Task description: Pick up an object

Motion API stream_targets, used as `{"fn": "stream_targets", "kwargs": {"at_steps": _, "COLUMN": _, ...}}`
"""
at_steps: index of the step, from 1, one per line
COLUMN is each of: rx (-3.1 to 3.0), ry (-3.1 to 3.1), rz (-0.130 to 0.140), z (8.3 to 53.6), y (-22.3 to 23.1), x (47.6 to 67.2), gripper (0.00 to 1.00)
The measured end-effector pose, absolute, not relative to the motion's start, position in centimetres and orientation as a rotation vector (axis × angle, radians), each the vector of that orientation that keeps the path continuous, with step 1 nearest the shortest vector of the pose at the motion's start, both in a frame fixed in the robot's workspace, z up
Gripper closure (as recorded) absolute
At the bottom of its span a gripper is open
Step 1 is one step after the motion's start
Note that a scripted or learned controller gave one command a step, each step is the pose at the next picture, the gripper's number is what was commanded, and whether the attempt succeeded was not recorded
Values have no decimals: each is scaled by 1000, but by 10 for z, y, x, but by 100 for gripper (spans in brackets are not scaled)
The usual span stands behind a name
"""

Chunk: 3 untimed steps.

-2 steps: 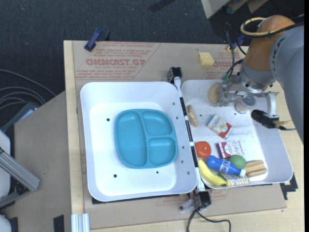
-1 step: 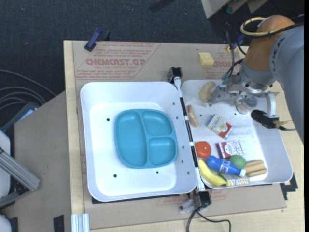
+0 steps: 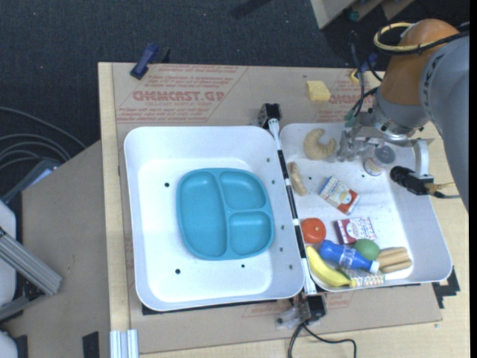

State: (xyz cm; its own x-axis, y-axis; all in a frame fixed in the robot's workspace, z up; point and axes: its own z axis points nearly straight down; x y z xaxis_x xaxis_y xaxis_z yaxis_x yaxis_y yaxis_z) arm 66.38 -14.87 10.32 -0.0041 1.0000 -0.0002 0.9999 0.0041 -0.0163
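Reaching in from the right, arm [image 3: 432, 58] hanging over the right bin's [image 3: 428, 222] far end. Claw [image 3: 363, 146] hovering low just beside the croissant [image 3: 320, 143] at the bin's back left corner; impossible to tell whether spread or pressed together, nothing seen pinched.

Lying in the right bin: a bread stick [image 3: 297, 177] along the left wall, a small carton [image 3: 338, 194] near the middle, a tomato [image 3: 313, 230] and red box [image 3: 352, 230] further forward. Crowding the near end: banana [image 3: 325, 270], blue bottle [image 3: 346, 256], lime [image 3: 365, 249], bun [image 3: 394, 259], all touching or overlapping.

Sitting in the left bin [image 3: 149, 155]: a blue divided plate [image 3: 223, 213].

Resting on the tabletop [image 3: 223, 88] behind the bins: a yellow block [image 3: 318, 90].
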Motion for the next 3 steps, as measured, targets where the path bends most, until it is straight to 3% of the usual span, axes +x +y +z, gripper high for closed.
{"fn": "stream_targets", "kwargs": {"at_steps": 1, "rx": -2208, "ry": -2217, "rz": 19, "z": 103, "y": -148, "x": 664, "gripper": 0}}
{"fn": "stream_targets", "kwargs": {"at_steps": 2, "rx": -2214, "ry": -2217, "rz": 17, "z": 88, "y": -146, "x": 665, "gripper": 0}}
{"fn": "stream_targets", "kwargs": {"at_steps": 3, "rx": -2213, "ry": -2218, "rz": 11, "z": 98, "y": -144, "x": 666, "gripper": 100}}
